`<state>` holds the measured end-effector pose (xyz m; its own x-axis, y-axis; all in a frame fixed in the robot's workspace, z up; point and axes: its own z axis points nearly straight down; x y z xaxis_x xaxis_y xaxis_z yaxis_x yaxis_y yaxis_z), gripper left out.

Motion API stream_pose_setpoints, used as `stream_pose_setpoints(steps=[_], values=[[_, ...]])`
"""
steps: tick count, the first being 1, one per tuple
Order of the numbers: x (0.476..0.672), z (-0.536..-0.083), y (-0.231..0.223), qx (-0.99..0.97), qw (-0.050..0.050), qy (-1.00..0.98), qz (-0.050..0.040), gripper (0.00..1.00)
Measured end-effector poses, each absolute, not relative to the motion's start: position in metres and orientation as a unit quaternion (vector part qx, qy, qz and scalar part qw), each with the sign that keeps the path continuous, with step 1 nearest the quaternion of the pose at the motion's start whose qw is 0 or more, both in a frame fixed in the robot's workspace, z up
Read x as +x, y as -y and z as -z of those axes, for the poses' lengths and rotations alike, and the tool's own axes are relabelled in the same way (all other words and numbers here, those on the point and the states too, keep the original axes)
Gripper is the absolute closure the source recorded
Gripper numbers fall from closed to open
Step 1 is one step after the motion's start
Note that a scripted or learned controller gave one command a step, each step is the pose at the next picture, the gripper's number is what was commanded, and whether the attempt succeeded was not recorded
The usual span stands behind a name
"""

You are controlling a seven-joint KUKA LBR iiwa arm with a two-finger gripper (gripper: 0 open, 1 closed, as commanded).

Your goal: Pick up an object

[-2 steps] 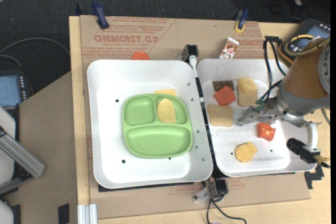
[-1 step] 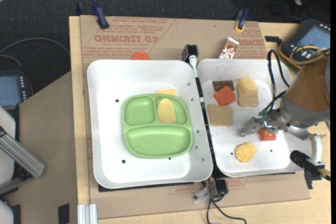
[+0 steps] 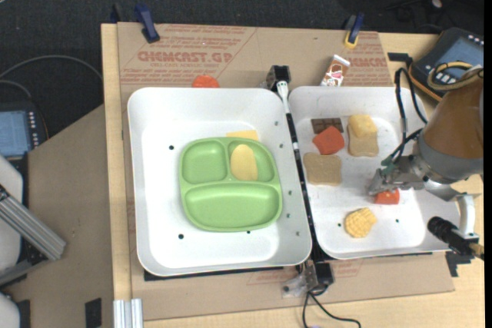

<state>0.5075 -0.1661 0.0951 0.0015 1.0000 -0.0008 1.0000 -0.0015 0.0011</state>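
Observation:
My gripper hangs low over the right side of the right bin, at the end of the grey and orange arm. A small red-orange piece lies directly beneath and just right of the gripper tip, touching or nearly touching it. Other items in this bin are a yellow round corn-like piece, a brown toast square, a red piece, a dark chocolate block and a tan bread chunk.
The left bin holds a green divided plate with a yellow item in its upper right compartment. A small packet and blue clamps sit on the cardboard behind the bins.

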Motion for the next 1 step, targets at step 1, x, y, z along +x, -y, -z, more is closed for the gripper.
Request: stream_pose_setpoints(steps=[1], values=[[0.5334,-0.1902,0.0361,0.701,0.003,-0.713,-0.0060,1.00]])
